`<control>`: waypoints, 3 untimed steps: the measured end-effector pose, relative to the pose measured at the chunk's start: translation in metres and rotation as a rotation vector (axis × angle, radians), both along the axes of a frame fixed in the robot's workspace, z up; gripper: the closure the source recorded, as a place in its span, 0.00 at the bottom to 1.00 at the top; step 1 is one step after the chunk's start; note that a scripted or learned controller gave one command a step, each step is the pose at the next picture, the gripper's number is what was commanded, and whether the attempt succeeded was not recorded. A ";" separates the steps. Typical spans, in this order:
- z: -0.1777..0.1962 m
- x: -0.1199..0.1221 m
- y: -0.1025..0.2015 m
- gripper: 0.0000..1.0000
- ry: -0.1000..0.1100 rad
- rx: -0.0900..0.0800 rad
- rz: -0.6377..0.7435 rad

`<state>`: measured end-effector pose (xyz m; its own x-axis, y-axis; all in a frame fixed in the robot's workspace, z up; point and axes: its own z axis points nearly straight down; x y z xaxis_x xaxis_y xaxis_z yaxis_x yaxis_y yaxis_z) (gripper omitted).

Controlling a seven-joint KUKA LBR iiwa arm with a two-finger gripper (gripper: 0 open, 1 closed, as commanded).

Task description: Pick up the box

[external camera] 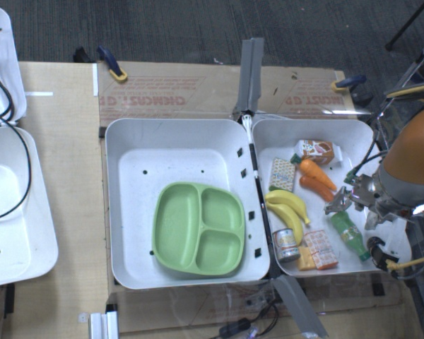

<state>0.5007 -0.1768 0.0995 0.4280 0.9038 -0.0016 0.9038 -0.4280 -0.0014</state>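
A small white and orange box [316, 150] lies at the back of the right bin [353, 127]. A flat pale box with a dotted pattern [283, 175] lies to its front left, by the divider. My gripper [355, 211] hangs over the right side of that bin, well to the front right of both boxes. It is open, with one finger [336, 205] and the other [372, 219] spread over the top end of a green bottle [349, 233]. Nothing is held between them.
The right bin also holds two carrots [318, 177], a banana [288, 207], a tin can [287, 244] and an orange snack packet [319, 250]. A green divided plate [199, 227] lies in the left bin [120, 189]. Cables hang by the arm at the right.
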 end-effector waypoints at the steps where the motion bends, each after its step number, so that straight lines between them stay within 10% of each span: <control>1: -0.009 -0.024 0.032 0.00 0.002 0.002 -0.017; 2: -0.009 -0.012 -0.019 0.00 0.004 0.008 -0.043; 3: -0.001 -0.012 -0.020 1.00 0.006 0.005 -0.044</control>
<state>0.4882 -0.1969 0.0987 0.4674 0.8840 0.0007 0.8840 -0.4674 -0.0090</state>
